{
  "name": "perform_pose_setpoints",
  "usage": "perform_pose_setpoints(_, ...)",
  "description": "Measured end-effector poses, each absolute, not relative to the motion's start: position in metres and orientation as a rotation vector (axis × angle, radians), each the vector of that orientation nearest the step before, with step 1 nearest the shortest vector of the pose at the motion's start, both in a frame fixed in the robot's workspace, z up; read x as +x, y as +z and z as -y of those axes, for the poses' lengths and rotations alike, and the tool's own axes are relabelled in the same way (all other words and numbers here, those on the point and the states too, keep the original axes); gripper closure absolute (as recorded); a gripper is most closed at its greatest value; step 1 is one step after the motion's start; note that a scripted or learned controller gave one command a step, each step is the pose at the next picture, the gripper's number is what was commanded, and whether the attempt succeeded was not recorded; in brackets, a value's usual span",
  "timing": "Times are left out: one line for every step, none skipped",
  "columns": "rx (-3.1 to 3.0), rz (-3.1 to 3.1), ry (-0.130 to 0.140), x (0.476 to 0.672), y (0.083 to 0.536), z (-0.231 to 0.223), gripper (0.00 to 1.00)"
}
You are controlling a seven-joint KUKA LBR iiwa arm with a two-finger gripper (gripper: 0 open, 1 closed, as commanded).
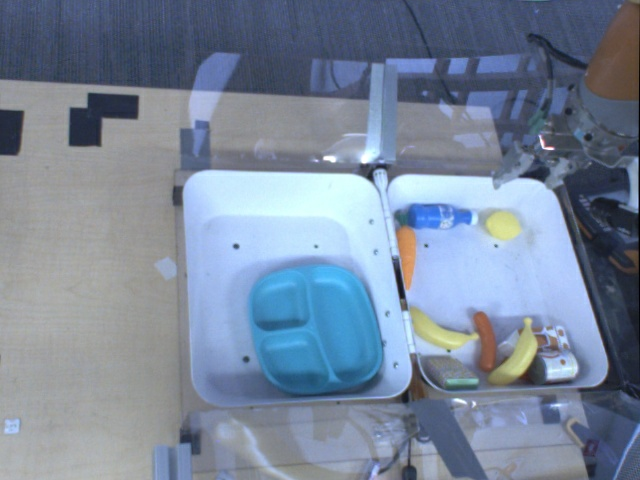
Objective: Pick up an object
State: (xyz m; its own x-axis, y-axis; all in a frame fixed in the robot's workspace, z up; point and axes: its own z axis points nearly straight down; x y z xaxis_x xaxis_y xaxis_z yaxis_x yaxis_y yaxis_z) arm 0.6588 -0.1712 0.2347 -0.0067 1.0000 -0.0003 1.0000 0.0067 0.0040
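My gripper (527, 176) hangs over the back rim of the right bin (570, 258), near its far right corner. Its two fingers stand apart, open, with nothing between them. In that bin lie a blue bottle (437, 216) on its side, a yellow lemon (504, 225) just below the gripper, and an orange carrot (406, 254) along the left wall. Toward the front are a banana (440, 330), a red sausage (485, 340), a second banana (515, 353), a small can (556, 355) and a green block (452, 371).
The left bin (220, 268) holds a teal divided plate (315, 328). A metal post (382, 118) and clear panels stand behind the bins. Dark equipment (610, 238) sits right of the right bin. Cables run across the floor at the back.
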Motion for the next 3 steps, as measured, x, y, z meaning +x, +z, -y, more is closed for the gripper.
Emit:
perform_pose_setpoints(2.45, -1.962, 0.005, 0.567, 0.277, 0.133, 0.0)
perform_pose_setpoints(2.44, -1.97, 0.01, 0.569, 0.288, 0.131, 1.0)
perform_pose_setpoints(2.332, -2.095, 0.007, 0.543, 0.372, 0.126, 1.0)
